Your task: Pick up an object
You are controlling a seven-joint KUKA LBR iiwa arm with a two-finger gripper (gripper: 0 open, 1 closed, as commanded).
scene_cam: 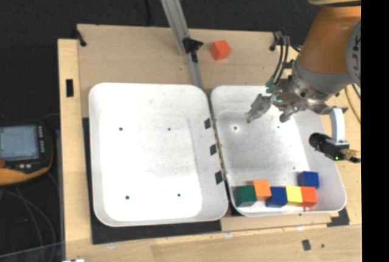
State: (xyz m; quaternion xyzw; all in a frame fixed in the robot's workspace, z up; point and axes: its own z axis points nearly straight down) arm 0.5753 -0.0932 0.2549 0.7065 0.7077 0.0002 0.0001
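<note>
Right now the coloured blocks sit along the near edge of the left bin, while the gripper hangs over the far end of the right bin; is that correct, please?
Not quite: the coloured blocks sit along the near edge of the right bin, not the left bin. The camera view shows this. The gripper does hang over the far end of the right bin.

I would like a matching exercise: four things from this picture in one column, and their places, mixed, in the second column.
Things:
1. green block
2. lone orange block
3. gripper
4. handheld screen

Places:
A. on the bare bench behind the bins
B. over the right bin's far half
C. front left corner of the right bin
D. beyond the bench's left edge

Pairs: 1-C, 2-A, 3-B, 4-D
</note>
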